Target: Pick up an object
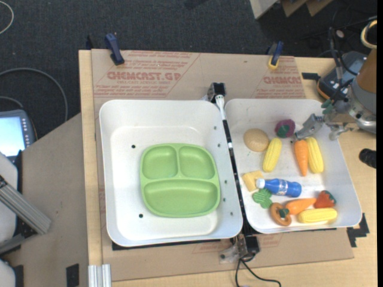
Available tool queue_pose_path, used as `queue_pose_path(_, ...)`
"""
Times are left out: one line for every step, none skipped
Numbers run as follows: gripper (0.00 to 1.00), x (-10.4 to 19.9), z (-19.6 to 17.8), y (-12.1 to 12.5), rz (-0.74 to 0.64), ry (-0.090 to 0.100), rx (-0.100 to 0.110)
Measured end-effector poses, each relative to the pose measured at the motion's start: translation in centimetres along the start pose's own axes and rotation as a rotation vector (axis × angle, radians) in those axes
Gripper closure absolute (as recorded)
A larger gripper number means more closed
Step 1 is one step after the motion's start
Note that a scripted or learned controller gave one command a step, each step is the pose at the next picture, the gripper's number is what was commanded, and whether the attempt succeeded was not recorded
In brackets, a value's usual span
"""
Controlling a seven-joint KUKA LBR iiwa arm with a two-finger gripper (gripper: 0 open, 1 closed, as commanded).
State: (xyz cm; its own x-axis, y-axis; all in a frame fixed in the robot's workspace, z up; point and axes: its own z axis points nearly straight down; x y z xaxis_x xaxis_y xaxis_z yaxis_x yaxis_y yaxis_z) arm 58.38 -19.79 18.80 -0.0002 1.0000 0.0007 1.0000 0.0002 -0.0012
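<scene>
yellow banana [317, 216], orange carrot [301, 155], claw [319, 126] beside carrot

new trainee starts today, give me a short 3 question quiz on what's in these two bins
1. True or false: the green divided plate lies in the left bin.
2. Which item lies nearest the claw? A) blue bottle B) carrot C) pretzel
3. Fill in: two ears of ____ lie in the right bin, one on each side of the carrot.

Key: 1 true; 2 B; 3 corn
</scene>
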Motion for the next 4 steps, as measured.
queue_pose_path(0.0,2.2,10.8,-4.4,-0.001,0.004,0.005)
queue_pose_path(0.0,4.5,10.4,-2.2,-0.003,-0.002,-0.004)
queue_pose_path(1.0,4.3,9.3,-2.2,0.0,-0.004,-0.007)
queue_pose_path(0.0,4.3,9.4,-2.2,0.0,-0.004,-0.006)
